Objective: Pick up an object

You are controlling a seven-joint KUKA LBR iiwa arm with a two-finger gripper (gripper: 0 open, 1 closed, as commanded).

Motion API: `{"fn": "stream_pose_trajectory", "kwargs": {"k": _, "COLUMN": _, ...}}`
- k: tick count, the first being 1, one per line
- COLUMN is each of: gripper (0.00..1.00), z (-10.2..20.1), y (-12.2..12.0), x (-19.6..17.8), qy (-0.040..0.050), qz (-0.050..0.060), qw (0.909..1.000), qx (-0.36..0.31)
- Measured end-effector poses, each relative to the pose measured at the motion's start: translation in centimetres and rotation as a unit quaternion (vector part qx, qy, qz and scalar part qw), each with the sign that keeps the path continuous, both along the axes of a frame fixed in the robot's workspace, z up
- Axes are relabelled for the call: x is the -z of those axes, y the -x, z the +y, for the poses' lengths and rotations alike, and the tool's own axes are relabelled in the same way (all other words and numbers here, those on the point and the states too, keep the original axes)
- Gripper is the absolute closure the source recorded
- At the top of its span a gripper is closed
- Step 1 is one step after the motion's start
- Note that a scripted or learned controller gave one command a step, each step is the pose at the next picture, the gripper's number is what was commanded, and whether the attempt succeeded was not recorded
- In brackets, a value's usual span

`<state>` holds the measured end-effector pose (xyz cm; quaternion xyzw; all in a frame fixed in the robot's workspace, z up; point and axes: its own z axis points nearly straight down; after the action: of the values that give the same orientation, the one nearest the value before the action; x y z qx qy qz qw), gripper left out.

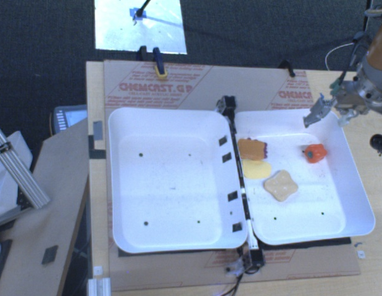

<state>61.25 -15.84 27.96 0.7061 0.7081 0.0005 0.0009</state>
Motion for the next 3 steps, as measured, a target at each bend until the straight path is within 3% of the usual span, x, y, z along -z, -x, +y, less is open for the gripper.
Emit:
{"fn": "stream_pose_trajectory", "kwargs": {"k": 1, "gripper": 1.0, "z": 0.0, "y": -0.1, "x": -1.1, "qy": 0.0004, "qz": -0.002, "qw": 1.0, "qx": -0.002}}
{"fn": "stream_pose_trajectory", "kwargs": {"k": 2, "gripper": 1.0, "z": 8.3, "y": -2.0, "x": -8.6, "qy": 0.0, "qz": -0.005, "qw": 1.0, "qx": -0.005}}
{"fn": "stream_pose_trajectory", "kwargs": {"k": 3, "gripper": 1.0, "z": 19.4, "y": -0.1, "x": -10.1, "qy": -0.0023, "qz": -0.001, "qw": 1.0, "qx": -0.006}}
